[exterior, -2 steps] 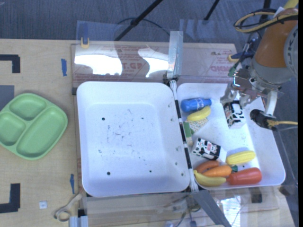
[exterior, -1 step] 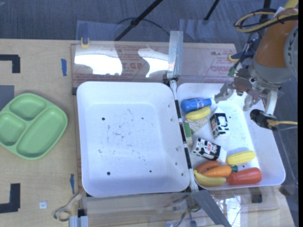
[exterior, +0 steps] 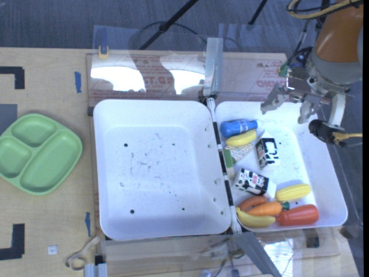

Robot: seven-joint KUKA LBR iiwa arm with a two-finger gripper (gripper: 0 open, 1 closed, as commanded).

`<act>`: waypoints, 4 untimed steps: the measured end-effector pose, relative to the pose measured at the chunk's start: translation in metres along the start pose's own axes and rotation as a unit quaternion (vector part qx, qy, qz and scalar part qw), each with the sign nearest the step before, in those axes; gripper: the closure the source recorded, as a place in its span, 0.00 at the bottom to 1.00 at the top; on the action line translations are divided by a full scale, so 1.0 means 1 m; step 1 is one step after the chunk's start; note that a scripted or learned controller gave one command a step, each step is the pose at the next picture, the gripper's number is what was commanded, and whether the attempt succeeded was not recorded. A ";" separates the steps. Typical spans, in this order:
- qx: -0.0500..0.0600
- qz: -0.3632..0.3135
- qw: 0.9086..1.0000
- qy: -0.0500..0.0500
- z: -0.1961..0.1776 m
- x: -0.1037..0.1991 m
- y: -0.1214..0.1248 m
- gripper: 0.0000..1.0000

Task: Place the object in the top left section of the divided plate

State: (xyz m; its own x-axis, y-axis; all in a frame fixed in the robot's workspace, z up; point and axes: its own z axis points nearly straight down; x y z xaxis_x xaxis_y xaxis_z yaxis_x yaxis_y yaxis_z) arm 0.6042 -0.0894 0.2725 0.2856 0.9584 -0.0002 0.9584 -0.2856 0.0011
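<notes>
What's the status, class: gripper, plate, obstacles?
Gripper open, above right bin, holding nothing. Green divided plate left of bins. Toys in the bin.

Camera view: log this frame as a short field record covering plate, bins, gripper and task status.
plate: green divided plate on the bench, left of both bins, nothing in its sections
left bin: left bin, scuffed floor
right bin: right bin holding toy food, a blue bottle, two black-and-white cartons
gripper: gripper above the right bin's far edge, holding nothing
task status: not yet done
</notes>
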 end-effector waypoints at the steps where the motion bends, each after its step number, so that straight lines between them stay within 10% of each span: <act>1: 0.002 0.047 0.999 0.000 0.060 0.044 -0.044 0.00; 2: 0.001 0.101 0.995 0.000 -0.072 0.227 -0.040 0.00; 3: 0.000 0.072 0.997 0.000 -0.163 0.239 -0.081 0.00; 4: 0.002 0.107 0.994 -0.001 -0.102 0.285 -0.137 0.00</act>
State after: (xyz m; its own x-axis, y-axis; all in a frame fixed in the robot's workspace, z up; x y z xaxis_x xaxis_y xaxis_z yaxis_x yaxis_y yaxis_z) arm 0.5541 0.2229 0.3740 0.4838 0.8752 -0.0020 0.8752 -0.4838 -0.0030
